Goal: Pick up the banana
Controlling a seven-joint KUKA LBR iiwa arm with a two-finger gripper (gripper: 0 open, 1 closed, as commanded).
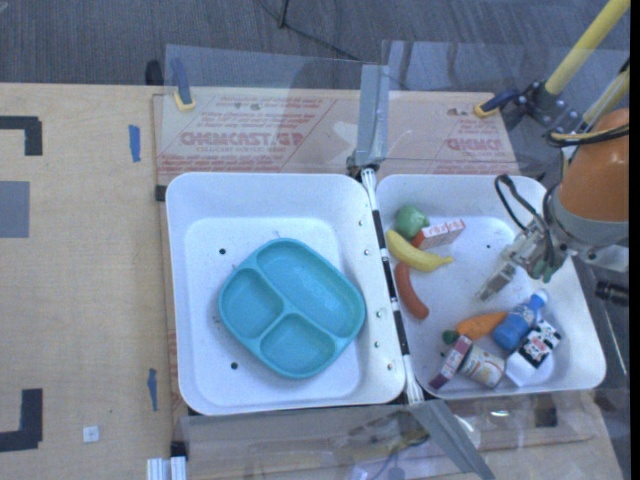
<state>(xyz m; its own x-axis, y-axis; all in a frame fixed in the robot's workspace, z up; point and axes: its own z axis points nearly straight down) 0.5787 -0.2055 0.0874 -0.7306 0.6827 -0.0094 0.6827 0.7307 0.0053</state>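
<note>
Parted and holding nothing, gripper (503, 276) above the right bin (575, 368), near a carrot (483, 323). Farther off, banana (418, 255) touching a hot dog (411, 292), beside a green pepper (410, 219). Likely to pinch a neighbour in such crowding.

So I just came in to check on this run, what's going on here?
The grey arm's gripper hangs over the right white bin, holding nothing. The curved yellow banana it is meant to pick up lies untouched near that bin's left wall, between a green round item and a red sausage-shaped toy. A blue divided plastic tray sits in the left white bin.
</note>
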